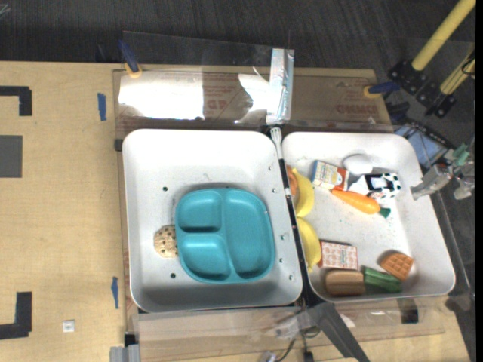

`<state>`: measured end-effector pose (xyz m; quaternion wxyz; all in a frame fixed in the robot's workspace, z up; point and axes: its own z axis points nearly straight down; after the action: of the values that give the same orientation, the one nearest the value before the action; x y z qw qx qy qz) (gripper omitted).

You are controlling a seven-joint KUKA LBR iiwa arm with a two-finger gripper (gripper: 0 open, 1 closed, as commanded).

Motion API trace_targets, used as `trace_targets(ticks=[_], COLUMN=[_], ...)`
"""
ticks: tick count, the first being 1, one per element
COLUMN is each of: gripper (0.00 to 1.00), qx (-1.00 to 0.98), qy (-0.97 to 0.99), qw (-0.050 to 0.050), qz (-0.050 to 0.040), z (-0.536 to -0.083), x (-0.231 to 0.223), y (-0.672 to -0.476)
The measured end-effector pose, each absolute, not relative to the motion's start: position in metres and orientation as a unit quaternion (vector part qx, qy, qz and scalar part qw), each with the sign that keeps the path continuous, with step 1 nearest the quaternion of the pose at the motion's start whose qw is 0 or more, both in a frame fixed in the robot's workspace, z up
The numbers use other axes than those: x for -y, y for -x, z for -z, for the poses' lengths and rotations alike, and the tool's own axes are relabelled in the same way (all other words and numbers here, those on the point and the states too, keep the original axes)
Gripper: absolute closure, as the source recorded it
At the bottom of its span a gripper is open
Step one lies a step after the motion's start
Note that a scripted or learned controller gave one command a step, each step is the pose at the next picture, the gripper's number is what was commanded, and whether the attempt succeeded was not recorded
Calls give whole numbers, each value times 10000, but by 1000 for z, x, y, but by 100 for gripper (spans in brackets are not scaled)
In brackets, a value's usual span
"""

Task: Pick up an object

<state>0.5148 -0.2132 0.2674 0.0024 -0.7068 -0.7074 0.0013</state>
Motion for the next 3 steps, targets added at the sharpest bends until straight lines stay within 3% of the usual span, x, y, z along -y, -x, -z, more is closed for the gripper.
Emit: trace_targets(ticks=[1,2,3], gripper=[0,0,0], qx=[7125,7606,7768], qy=[7017,6493,6297], qw=[52,-7,-30], qz=[-21,8,12], z=[-146,-86,-86], x=[183,127,102], y=[-478,-520,-596])
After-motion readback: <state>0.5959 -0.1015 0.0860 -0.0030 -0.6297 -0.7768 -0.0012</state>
